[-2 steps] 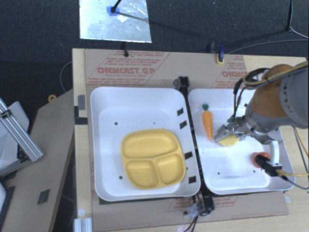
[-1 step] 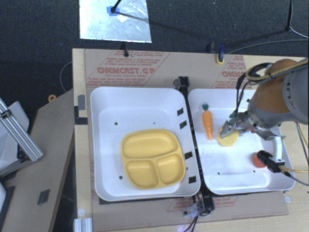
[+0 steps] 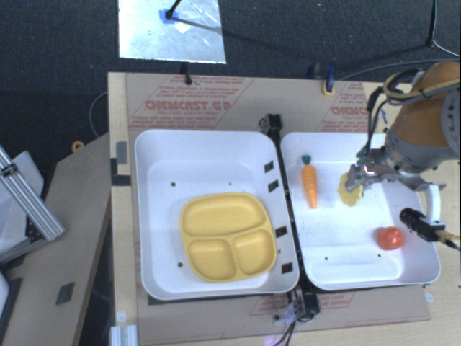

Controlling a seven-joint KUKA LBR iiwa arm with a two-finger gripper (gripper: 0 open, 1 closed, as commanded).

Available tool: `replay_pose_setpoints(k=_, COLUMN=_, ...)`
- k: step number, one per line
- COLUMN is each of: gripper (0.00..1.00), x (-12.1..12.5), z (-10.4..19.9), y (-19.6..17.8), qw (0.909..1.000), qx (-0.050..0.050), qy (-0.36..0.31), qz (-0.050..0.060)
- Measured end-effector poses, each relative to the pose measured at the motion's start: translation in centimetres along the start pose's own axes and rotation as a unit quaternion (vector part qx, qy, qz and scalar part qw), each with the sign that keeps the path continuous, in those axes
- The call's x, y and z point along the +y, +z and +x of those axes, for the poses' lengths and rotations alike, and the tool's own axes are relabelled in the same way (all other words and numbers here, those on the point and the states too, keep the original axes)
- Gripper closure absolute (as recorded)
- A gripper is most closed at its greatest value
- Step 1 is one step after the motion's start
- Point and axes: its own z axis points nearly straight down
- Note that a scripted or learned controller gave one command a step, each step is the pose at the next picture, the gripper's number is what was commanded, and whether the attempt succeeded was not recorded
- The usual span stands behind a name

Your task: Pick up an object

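Single fixed camera, mounted above bench [image 3: 216, 92], looking down at slant. Far enough back to take in both white bins whole: left bin [image 3: 162, 150] centre frame, right bin [image 3: 338, 146] beside it toward right. Bench far edge lies toward top of frame, near edge toward bottom. Arm [image 3: 425, 121] enters from right side, cropped by frame edge.

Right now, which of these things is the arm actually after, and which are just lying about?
Part of the job: the claw; the pale yellow piece at its tip; possibly the carrot and tomato.

Lying about: yellow divided tray; foil sheet.
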Motion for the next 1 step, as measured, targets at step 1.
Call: replay_pose_setpoints(k=1, gripper=1.0, x=0.22, z=-0.03, y=-5.43, qw=1.0, qx=0.0, qy=-0.001, qz=0.0)
